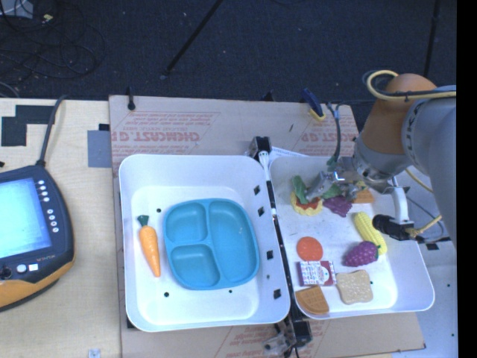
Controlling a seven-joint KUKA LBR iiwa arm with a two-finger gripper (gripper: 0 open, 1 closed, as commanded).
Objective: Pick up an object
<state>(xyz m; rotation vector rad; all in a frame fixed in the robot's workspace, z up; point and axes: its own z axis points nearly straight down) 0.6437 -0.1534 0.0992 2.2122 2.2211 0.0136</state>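
the claw (333, 179) sits low in the right bin (417, 289), over a purple toy (337, 205) beside a green-and-yellow one (304, 198); whether it is open or closed, i cannot tell. close around lie corn (367, 230), grapes (360, 254), a tomato slice (309, 248), bread (353, 286). the left bin (134, 289) bears a blue plate (210, 242) and carrot (150, 245).

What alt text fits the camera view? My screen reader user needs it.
A grey robot arm's claw hangs low over toy foods in the right bin, near corn and grapes. The left bin holds a blue tray and carrot.
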